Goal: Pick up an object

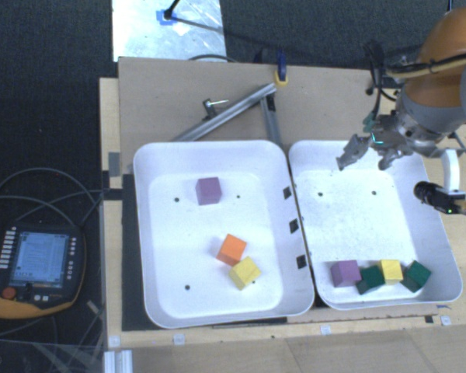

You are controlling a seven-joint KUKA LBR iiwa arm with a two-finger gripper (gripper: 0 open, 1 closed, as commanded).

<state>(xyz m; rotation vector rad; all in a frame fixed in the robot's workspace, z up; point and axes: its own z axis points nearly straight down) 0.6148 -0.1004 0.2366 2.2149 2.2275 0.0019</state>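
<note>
The arm enters from the right and positions the claw above the far edge of the right bin. The two fingers are spread wide apart, and nothing sits between them.

Right bin contents: four blocks lie in a row along the near wall. From left to right these are a purple cube, a dark green block, a yellow cube and a second green block. The purple cube touches the dark green block, which touches the yellow cube. All four are well apart from the claw.

Left bin contents: a purple block rests near the far side. An orange cube and a yellow block sit just beside each other toward the near side.

The two bins stand side by side on the counter. A metal bar lies at a slant on the counter behind the left bin. A handheld control pendant with a lit screen rests on the dark floor to the left of the counter, with cables looped around it.
</note>
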